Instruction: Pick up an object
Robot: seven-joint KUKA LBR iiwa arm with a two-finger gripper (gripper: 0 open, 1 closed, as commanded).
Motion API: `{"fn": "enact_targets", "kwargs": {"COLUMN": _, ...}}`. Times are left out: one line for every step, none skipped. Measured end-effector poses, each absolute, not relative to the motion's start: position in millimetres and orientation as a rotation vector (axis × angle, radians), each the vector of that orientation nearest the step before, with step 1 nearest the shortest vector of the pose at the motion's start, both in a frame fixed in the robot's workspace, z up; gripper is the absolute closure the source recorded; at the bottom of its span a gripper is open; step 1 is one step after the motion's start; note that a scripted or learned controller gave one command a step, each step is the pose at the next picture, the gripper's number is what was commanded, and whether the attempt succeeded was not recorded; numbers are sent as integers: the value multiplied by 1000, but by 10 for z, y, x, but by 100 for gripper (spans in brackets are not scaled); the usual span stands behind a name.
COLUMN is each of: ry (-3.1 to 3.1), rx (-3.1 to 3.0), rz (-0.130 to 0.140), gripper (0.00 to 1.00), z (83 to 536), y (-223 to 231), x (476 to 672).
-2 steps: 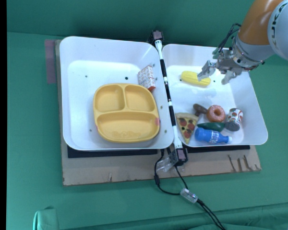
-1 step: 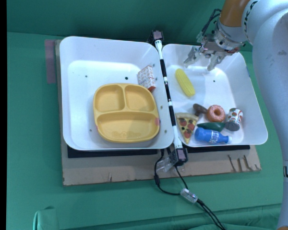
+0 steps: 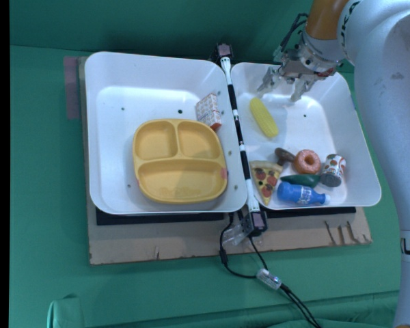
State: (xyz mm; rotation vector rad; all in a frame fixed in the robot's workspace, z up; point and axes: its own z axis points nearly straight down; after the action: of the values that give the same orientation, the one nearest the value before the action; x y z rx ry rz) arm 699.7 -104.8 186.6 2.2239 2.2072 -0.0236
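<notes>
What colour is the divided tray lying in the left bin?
Yellow. The divided tray shows plainly in the camera view, lying in the left bin.

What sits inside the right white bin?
The right white bin holds a yellow corn cob, glazed doughnut, pizza slice, blue bottle, small can and green vegetable; a brown item is partly hidden behind the doughnut.

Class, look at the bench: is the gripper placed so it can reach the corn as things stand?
Probably yes. The gripper hangs open over the right bin, just behind the corn, which lies alone with bare bin floor around it and nothing between them.
</notes>
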Motion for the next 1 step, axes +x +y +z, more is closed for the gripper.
{"fn": "enact_targets", "kwargs": {"ry": 2208, "rx": 2225, "rz": -23, "gripper": 0, "z": 1865, "y": -1031, "x": 6998}}
